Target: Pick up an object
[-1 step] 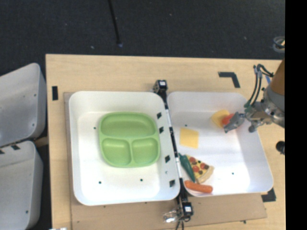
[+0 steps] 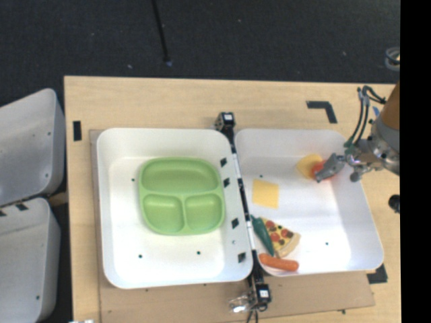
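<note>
The right bin (image 2: 350,234) holds several toy foods. A yellow and red piece (image 2: 309,165) lies near its back right. A yellow cheese square (image 2: 265,194) lies left of centre. A pizza slice (image 2: 283,239), a green piece (image 2: 260,233) and an orange-red sausage shape (image 2: 279,264) sit at the front left corner. My gripper (image 2: 335,169) reaches in from the right and hangs low, right beside the yellow and red piece, touching or nearly touching its right side. Nothing is visibly held.
In the left bin (image 2: 114,247) lies a green divided plate (image 2: 180,195). A ridge with black clips (image 2: 237,200) separates the two bins. The arm's wrist and cables (image 2: 374,147) stand over the right bin's far right rim.
</note>
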Motion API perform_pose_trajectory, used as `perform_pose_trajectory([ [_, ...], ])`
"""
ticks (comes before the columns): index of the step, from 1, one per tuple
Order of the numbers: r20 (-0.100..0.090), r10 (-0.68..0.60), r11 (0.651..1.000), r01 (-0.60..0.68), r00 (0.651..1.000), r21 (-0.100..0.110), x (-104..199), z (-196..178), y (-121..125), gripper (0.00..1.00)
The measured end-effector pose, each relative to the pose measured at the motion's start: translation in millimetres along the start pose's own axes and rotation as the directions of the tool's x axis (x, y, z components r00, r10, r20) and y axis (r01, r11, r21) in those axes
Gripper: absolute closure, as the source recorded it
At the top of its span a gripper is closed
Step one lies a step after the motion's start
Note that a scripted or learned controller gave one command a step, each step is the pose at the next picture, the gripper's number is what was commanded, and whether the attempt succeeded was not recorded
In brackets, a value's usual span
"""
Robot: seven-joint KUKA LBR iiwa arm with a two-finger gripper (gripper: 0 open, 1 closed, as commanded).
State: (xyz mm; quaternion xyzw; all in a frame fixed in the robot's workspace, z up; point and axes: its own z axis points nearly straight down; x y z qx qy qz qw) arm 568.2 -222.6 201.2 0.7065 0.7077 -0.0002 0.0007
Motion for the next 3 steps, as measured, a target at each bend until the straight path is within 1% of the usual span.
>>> perform_pose_trajectory([
  [1,0.001,0.001,1.0,-0.001,1.0,0.002,1.8,42.1,-2.0,0.0],
  [2,0.0,0.002,1.0,-0.002,1.0,0.003,0.9,94.4,-2.5,0.0],
  [3,0.002,0.003,1.0,-0.003,1.0,-0.004,-0.3,80.2,-1.0,1.0],
])
